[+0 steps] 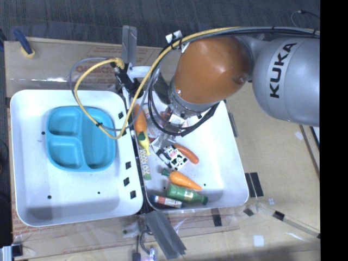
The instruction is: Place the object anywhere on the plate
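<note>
**Spotter:** From the overhead camera, where are you?

**Arm:** My gripper point(167, 145) hangs low over the right bin point(231, 162), near its left wall. My orange wrist band and a tangle of cables cover most of it, so I cannot tell how it is set or whether anything sits in it.

**Spotter:** And the object?

**Arm:** Several lie just below me in this view: a black-and-white cube point(175, 157) touching a small orange carrot point(188, 155), a bigger carrot point(184, 180) further down, then a green bottle point(186, 194) with its long axis running left-right. The cube is nearest, so I judge that my likeliest pick.

**Spotter:** Where must it go?

**Arm:** Onto the blue plate point(81, 138) in the left bin point(32, 200). It lies straight to the left of me across the divider wall, well apart, so the carry runs leftward.
</note>
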Action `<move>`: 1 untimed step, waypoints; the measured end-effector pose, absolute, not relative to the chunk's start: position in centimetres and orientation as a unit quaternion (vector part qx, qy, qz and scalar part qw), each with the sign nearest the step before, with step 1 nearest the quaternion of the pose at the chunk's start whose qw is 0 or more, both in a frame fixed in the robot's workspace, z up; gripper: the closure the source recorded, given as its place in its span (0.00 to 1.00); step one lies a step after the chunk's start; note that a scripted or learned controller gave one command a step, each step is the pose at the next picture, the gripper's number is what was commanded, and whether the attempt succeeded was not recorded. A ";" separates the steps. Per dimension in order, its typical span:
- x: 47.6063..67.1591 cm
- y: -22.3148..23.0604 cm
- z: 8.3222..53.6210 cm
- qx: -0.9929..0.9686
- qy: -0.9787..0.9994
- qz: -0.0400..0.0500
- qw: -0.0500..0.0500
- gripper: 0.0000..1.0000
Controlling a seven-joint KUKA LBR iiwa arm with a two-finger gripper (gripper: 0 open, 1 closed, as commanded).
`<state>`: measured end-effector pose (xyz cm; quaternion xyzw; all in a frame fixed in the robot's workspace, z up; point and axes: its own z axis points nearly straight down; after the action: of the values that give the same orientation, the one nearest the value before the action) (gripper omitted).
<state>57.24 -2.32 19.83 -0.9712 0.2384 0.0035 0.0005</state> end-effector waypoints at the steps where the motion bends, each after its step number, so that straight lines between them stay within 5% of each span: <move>1: 57.6 2.3 18.9 -0.995 0.100 0.002 0.003 1.00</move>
<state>57.59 2.34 18.95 -0.9950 0.1001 0.0017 0.0033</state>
